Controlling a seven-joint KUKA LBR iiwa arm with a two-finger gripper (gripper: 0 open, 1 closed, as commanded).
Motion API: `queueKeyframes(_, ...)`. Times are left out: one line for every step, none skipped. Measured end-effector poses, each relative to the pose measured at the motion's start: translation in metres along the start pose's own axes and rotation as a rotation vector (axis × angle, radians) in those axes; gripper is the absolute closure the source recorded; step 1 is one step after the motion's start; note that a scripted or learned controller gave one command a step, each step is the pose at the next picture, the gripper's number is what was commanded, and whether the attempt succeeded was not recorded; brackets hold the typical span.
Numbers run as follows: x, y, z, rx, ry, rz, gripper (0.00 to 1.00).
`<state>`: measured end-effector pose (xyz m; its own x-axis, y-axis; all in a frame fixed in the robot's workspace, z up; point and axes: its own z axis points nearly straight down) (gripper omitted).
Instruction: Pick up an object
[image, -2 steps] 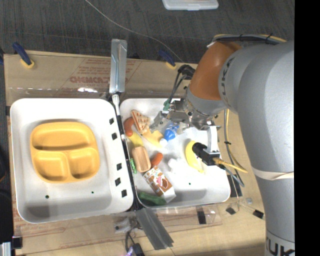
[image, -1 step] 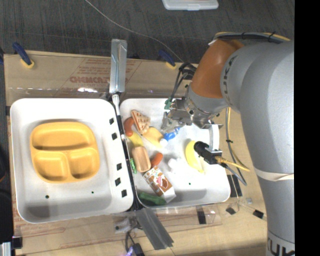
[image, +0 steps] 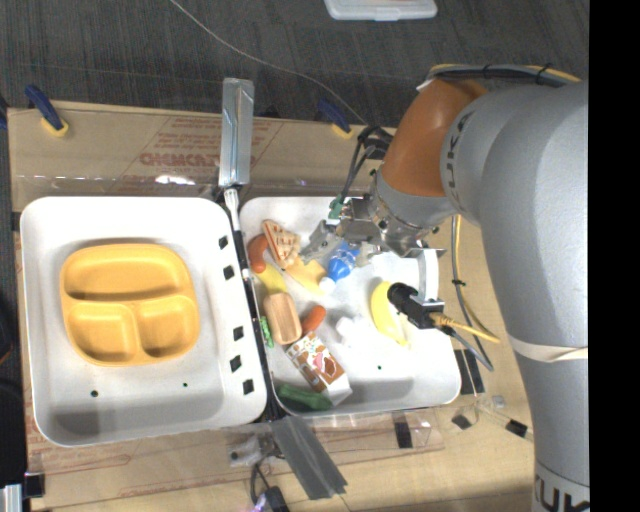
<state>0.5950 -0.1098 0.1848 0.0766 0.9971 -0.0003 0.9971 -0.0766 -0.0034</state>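
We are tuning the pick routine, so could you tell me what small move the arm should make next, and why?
Probably lower straight down a little: the gripper hovers in the right bin over the blue bottle, with nothing visibly held.

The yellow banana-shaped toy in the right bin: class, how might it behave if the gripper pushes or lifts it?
The yellow banana-shaped toy looks like smooth plastic, so probably light and somewhat slippery. Its curved body may rock or spin when nudged. It lies on bare floor of the right white bin, so it could slide freely.
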Motion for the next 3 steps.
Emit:
queueKeyframes(-0.053, -0.010, 0.093, -0.002, 0.000, -0.386, 0.00)
queueKeyframes(-0.097, 0.030, 0.093, -0.002, 0.001, 0.136, 0.00)
queueKeyframes(-0.095, 0.031, 0.082, -0.003, 0.000, 0.128, 1.00)
